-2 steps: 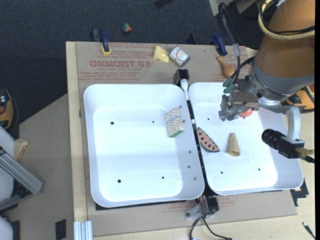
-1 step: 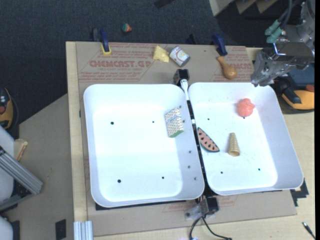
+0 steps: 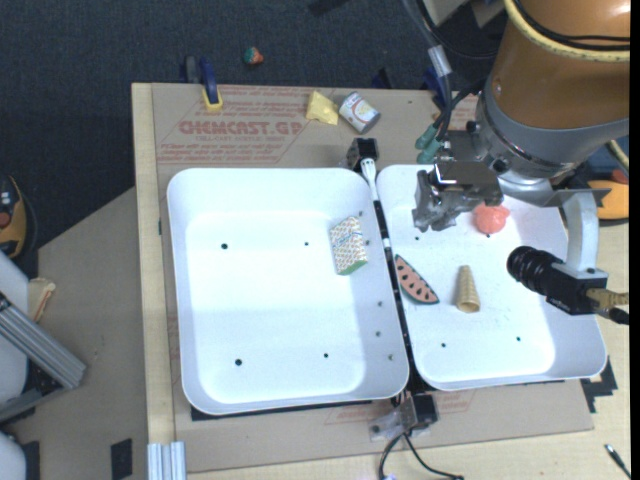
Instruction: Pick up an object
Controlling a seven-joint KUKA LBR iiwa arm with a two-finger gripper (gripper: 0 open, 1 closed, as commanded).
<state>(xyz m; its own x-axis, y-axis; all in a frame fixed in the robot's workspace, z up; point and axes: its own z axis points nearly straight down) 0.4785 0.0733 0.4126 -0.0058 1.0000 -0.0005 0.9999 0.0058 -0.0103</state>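
Big orange-banded arm (image 3: 560,58) looms closest, reaching in over the right bin (image 3: 520,363). Its gripper (image 3: 437,213) hangs near the bin's back left; jaws open or shut, cannot tell. Pink object (image 3: 490,219) lies just beside it, to its right. Watermelon slice (image 3: 414,280) and cone (image 3: 467,289) sit nearer us.

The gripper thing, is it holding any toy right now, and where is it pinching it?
Nothing shows between the fingers of the gripper. It hangs over the right bin, next to the pink object, not around it.
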